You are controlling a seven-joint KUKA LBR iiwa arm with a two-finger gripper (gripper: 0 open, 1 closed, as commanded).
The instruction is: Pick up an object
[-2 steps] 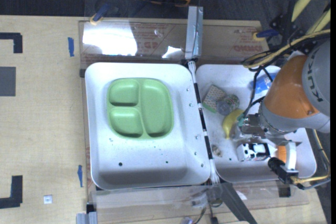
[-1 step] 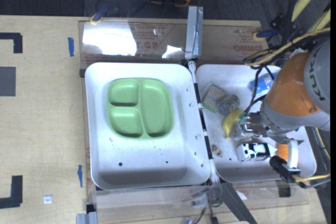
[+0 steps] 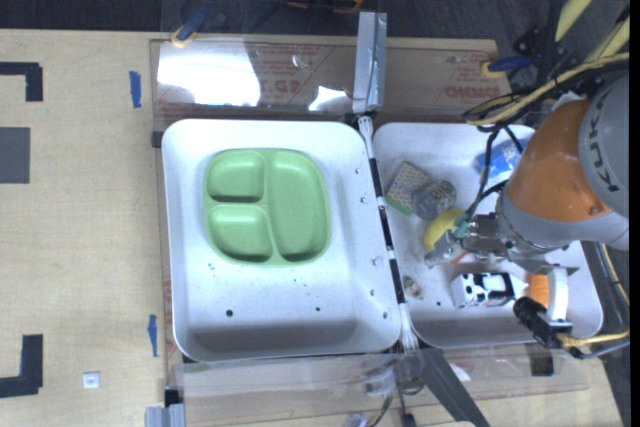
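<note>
Your gripper (image 3: 462, 237) sat low in the right bin (image 3: 585, 315), beside the yellow object (image 3: 438, 230); fingers hidden, so I couldn't tell their state. Approach step, probably. Next you needed a centred closure, then lift.

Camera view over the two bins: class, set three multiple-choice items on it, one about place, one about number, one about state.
1. Where does the green plate lie?
A. left bin
B. right bin
C. wooden bench

2. How many sections does the plate have?
A. two
B. three
C. five

3. How is the plate placed?
A. on edge
B. flat, hollows up
C. under clutter

Answers:
1 A, it rests inside the left bin.
2 B, ridges divide it into two small sections and one large one.
3 B, its hollows face the camera.
</note>
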